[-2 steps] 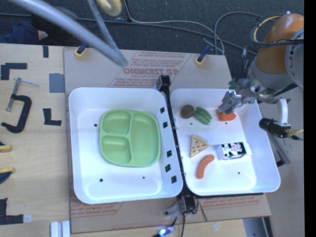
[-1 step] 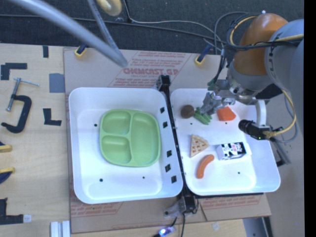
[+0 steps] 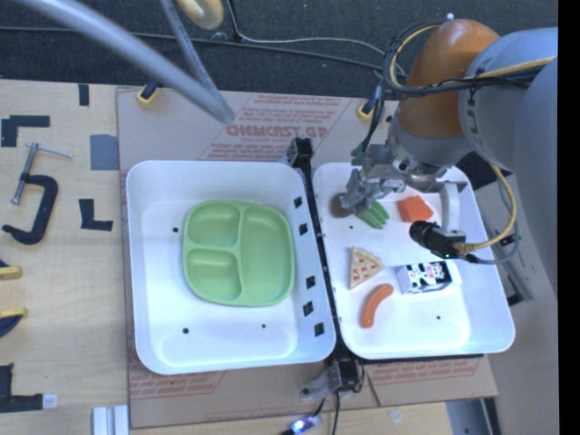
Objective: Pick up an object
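Camera view, looking down at a slant: two shallow white bins sit side by side on the bench, their inner rims touching along a black clipped seam. Left bin (image 3: pixel 145 243) holds one green divided plate (image 3: pixel 238 250) near its centre, with bare floor on all sides of it. Right bin (image 3: pixel 485 329) holds the loose items, with bare floor along its near edge and lower right corner.

Gripper (image 3: pixel 361 198) stands low in the upper left part of the right bin, close to the seam. Whether its jaws are open or closed cannot be told; the wrist hides them. One green object (image 3: pixel 372 213) lies directly at the fingertips, partly covered; contact cannot be confirmed.

Count in the right bin: one green object, one orange block (image 3: pixel 416 209), one pizza slice (image 3: pixel 363 265), one red sausage (image 3: pixel 376 304), one black-and-white box (image 3: pixel 424 277). All lie apart from one another.
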You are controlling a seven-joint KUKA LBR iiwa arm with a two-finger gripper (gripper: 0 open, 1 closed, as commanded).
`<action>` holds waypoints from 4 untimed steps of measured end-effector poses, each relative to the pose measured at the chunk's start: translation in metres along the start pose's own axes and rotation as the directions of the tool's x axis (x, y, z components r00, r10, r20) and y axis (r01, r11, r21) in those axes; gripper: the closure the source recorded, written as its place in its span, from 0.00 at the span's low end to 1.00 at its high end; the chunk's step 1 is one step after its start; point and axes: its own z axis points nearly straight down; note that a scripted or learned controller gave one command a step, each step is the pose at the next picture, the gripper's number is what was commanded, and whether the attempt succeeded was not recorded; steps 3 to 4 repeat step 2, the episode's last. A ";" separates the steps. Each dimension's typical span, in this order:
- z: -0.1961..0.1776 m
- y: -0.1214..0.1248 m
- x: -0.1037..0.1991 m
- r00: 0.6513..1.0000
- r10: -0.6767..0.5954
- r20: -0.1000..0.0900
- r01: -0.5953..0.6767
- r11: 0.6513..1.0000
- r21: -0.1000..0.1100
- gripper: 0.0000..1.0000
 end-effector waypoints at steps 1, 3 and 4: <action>0.006 -0.008 0.061 1.000 0.000 0.001 0.000 1.000 0.001 1.00; -0.004 -0.013 0.120 1.000 -0.002 0.000 0.002 1.000 0.000 1.00; -0.004 -0.013 0.120 1.000 -0.002 0.000 0.002 1.000 0.000 1.00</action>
